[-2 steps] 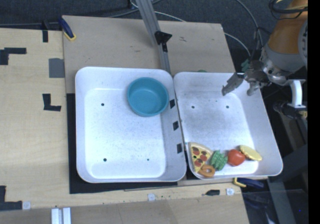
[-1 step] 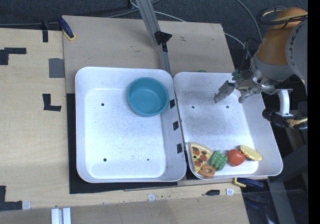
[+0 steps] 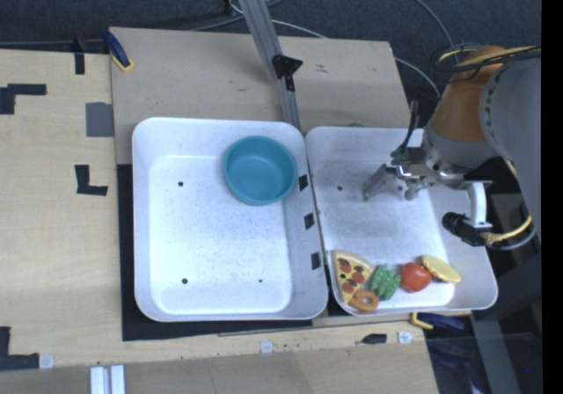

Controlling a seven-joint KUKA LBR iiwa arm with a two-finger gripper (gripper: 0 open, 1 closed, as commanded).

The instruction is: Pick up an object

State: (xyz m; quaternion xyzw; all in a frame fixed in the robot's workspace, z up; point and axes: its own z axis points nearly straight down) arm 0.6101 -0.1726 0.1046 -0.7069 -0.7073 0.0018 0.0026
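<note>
My gripper (image 3: pixel 389 193) hangs over the middle of the right bin (image 3: pixel 352 155), fingers spread open and nothing between them. Along that bin's front edge lie a pizza slice (image 3: pixel 352 274), a green vegetable piece (image 3: pixel 383 280), a red tomato (image 3: pixel 415 277) and a yellow piece (image 3: pixel 440 268), all well below the gripper in the view and apart from it. A blue bowl (image 3: pixel 259 170) sits upright in the left bin (image 3: pixel 167 207), near its back right corner.
A grey metal pole (image 3: pixel 264 27) slants down from the top to the ridge between the bins. The grey arm with its orange band (image 3: pixel 466 111) takes up the right bin's far right side. Cables loop behind the bench.
</note>
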